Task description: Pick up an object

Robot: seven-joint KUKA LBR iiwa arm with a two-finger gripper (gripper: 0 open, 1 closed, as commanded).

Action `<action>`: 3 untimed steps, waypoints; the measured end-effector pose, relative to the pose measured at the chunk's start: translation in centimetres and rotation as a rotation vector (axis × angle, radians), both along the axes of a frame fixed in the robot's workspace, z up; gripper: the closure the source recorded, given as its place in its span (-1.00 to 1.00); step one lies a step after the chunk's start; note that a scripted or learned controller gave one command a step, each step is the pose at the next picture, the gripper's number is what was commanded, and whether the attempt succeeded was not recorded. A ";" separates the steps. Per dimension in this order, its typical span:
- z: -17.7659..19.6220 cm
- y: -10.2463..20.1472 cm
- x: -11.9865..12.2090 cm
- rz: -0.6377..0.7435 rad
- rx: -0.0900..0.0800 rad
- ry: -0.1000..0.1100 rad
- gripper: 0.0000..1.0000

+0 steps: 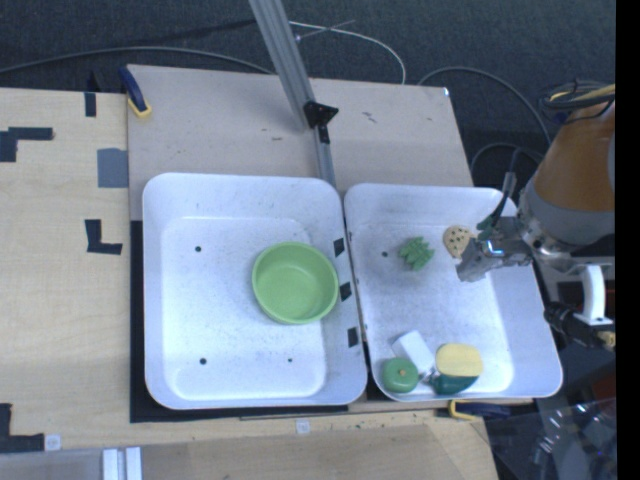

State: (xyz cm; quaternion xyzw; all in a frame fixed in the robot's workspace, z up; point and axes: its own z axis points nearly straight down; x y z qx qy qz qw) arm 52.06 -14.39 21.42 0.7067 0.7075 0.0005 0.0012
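Fingers: can't tell from this angle whether they're open or closed, too small and blurred. Gripper [478,260] sits low over the right bin [520,338], near its upper right side, arm [572,183] coming in from the right with the orange band above the wrist.

Nearest thing is the cookie [457,239] (tan, dark specks), just to the left of the gripper tip and slightly above it; touching or just beside, can't tell which. Nothing visibly between the fingers. Green leafy toy [416,253] lies further left, near the cookie but apart from it.

Bottom edge of the same bin: green round fruit [400,375], white block [414,349], yellow-and-green piece [458,365], bunched together, well apart from the gripper.

Left bin [180,298] holds a green bowl [294,282], upright, toward its right side.

Bins sit on a pale wooden bench [60,268] with black tape marks; grey pole [285,48] slants in from the top, cables on the dark floor behind.
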 end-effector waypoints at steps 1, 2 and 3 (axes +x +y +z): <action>5.0 -0.8 -0.5 0.000 -0.001 -0.002 1.00; 4.2 4.1 0.6 0.005 0.002 0.004 1.00; 4.7 9.1 3.1 0.006 0.002 0.003 1.00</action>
